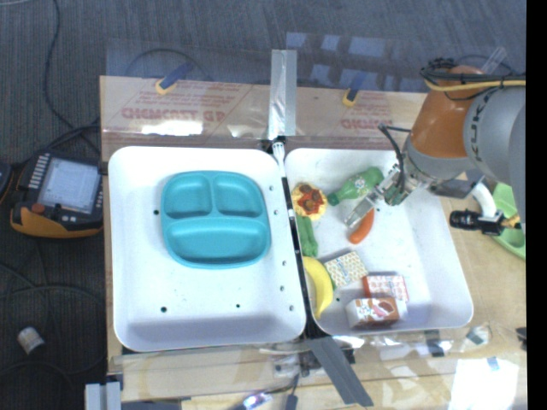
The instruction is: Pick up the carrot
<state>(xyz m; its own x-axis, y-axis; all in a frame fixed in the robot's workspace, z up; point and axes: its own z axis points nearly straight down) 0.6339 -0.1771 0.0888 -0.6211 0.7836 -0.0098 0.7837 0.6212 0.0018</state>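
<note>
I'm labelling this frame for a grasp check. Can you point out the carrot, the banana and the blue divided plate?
carrot (362, 227): camera view, middle of its orange body.
banana (320, 285): camera view, middle of its yellow curve.
blue divided plate (216, 244): camera view, its large lower compartment.

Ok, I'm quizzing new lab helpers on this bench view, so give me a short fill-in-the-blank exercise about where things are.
1. The teal divided tray lies in the ____ bin.
2. The carrot lies in the right bin just below the claw and is coloured ____.
3. The yellow banana lies against the right bin's ____ wall.
4. The green bottle lies to the ____ of the carrot in this view.

Missing words: left; orange; left; upper left
</note>
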